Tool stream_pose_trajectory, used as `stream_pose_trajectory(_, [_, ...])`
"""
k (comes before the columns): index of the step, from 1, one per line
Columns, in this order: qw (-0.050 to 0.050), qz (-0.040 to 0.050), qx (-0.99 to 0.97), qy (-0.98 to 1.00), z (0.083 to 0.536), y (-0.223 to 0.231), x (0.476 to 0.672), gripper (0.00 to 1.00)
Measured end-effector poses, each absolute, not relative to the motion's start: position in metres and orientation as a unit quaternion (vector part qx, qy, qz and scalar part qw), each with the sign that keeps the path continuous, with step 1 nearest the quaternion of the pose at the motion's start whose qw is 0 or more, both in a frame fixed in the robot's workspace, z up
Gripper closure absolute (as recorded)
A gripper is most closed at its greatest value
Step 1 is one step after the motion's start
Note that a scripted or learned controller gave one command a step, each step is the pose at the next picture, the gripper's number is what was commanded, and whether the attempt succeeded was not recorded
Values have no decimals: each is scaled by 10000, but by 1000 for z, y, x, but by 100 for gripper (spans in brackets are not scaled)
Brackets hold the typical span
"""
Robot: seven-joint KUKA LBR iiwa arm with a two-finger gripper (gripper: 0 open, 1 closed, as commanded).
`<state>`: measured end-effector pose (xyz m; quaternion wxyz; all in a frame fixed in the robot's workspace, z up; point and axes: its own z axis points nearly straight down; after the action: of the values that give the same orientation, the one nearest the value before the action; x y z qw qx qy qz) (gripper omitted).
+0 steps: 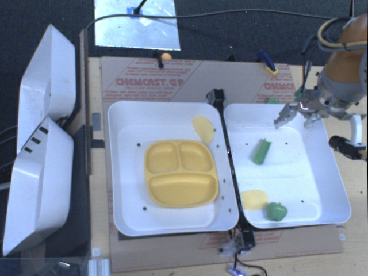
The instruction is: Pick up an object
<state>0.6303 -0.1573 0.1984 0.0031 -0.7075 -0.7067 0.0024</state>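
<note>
Green apple [276,211] in right bin [328,171]

A divided tray [181,180] lies in the left bin [123,171]; a block [261,152] lies in the right bin [322,180].

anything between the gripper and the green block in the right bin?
Nothing visible. The two-finger gripper hangs over the right white bin's far edge; the oblong green block lies nearer the camera, with bare bin floor between. The pale yellow flat piece and green round piece lie beyond it.
</note>
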Motion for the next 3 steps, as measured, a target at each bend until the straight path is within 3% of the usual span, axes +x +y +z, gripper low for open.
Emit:
stream_pose_trajectory(1, [-4,-2,-7071,-7071,203,-157,632,0])
stream_pose_trajectory(3, [13,9,-7070,-7072,89,-153,631,0])
